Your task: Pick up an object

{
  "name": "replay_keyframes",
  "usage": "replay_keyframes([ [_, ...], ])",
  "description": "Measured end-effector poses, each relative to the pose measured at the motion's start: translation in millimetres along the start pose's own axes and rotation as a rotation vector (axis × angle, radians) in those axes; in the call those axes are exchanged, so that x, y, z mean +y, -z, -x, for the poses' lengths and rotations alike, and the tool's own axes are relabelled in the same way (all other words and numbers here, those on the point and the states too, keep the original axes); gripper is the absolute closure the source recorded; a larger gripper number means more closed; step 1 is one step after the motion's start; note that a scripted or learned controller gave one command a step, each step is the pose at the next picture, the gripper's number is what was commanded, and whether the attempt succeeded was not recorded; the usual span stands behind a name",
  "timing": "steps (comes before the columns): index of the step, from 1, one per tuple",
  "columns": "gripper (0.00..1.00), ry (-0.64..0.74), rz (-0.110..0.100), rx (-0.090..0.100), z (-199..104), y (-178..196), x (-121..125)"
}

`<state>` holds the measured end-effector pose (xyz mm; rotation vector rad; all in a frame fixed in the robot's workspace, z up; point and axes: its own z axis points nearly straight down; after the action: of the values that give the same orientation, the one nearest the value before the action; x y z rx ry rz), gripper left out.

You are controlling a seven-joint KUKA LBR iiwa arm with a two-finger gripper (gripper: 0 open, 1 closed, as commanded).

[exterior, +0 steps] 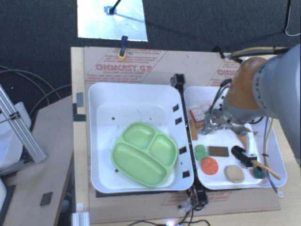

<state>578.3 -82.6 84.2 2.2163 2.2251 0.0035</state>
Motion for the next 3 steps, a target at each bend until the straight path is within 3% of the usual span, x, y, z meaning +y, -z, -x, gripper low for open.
replay_keyframes([
  [1,1.00,0.000,0.001,0.000,3,1,17],
  [2,1.00,-0.004,-0.005,-0.001,10,0,-25],
  [3,0.00,-0.003,-0.001,-0.001,9,0,-23],
])
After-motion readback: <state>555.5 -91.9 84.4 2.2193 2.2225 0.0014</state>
